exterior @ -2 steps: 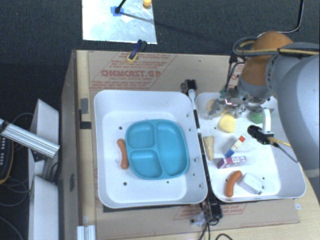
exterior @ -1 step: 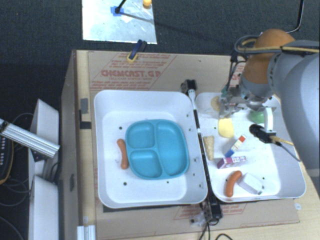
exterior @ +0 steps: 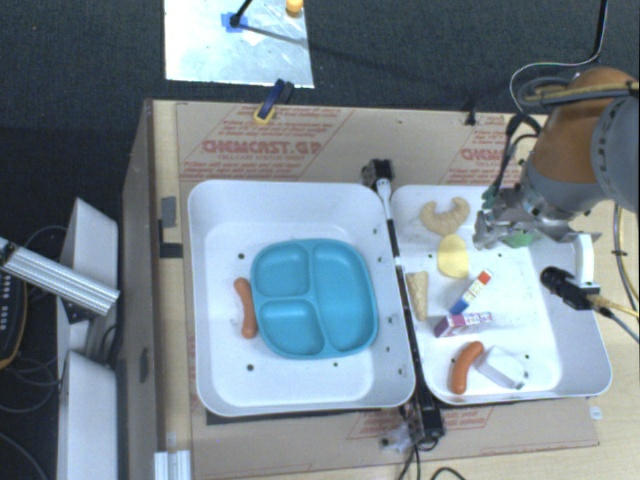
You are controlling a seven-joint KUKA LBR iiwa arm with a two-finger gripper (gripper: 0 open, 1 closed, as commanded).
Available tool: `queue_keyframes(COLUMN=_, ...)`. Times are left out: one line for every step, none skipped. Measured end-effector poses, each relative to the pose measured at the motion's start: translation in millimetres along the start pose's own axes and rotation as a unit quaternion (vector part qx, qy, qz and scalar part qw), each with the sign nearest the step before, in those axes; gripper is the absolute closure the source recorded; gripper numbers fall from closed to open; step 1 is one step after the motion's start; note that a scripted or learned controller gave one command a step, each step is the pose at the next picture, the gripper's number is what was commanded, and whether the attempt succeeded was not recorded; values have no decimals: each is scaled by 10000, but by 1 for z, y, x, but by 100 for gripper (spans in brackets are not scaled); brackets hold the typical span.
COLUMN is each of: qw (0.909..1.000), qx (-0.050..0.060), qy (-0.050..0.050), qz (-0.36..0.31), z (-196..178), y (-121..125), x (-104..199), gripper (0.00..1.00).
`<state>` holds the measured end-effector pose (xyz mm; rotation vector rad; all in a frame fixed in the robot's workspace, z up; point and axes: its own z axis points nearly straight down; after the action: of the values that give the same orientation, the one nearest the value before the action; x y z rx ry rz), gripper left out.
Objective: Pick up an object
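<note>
My gripper [exterior: 497, 228] hangs low over the far right part of the right bin [exterior: 575, 368], with the grey arm reaching in from the right. A small green object [exterior: 520, 237] peeks out just beside and under it. To its left lie a beige croissant-shaped piece [exterior: 445, 215] and a yellow lemon-like piece [exterior: 453, 257]. Nearer the front are a tan wedge [exterior: 417, 294], a blue, white and red tube [exterior: 471, 292], a purple box [exterior: 463, 321], an orange sausage [exterior: 465, 365] and a clear wrapper-like piece [exterior: 499, 370].
The left bin [exterior: 215, 228] holds a blue divided plate [exterior: 313, 298] and a second orange sausage [exterior: 244, 308] to the plate's left. A black divider [exterior: 395, 258] runs between the bins. A black cable part [exterior: 568, 288] hangs over the right bin's right side.
</note>
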<state>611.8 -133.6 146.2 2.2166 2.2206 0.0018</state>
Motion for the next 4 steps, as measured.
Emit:
queue_keyframes(qw=10000, qx=5, qy=5, qz=0, z=1, y=0, x=1, gripper=0)
queue_keyframes(qw=10000, qx=22, qy=12, qz=-5, z=62, y=-16, x=28, gripper=0)
queue_keyframes(qw=10000, qx=5, qy=14, qz=-13, z=51, y=-15, x=28, gripper=100)
queue_keyframes(qw=10000, qx=5, qy=13, qz=-13, z=51, y=-15, x=28, gripper=0)
